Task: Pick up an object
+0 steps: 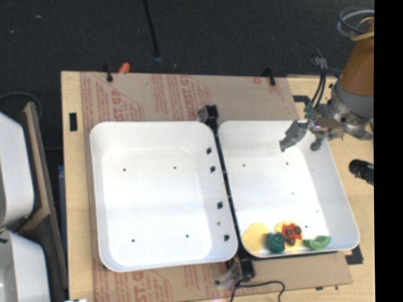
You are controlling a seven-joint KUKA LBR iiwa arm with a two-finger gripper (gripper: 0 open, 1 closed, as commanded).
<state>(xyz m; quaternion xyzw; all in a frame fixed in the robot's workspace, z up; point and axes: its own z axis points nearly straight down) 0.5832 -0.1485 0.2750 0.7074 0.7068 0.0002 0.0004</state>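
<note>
Gripper [302, 136] hangs over the far right corner of the right bin [327, 181], at the end of the grey arm with its orange band [360, 68]. 2 fingers visible, spread apart, nothing between them: released, no load.

Objects sit in a cluster against the near wall of the right bin, well apart from the gripper. From left: a pale yellow round piece [254, 236], a dark teal lump [275, 243] touching it, a red-and-yellow toy [290, 231] just behind, a green piece [318, 241] at the right end. Exact identities too small to tell.

Left bin [101, 187] carries nothing of note. Both bins rest on the table [151, 99].

Progress, as judged: pick not begun. No object lifted or touched. Left to do: travel toward the near wall, descend over 1 item, close, lift. Crowding against the wall could spoil the grasp.
</note>
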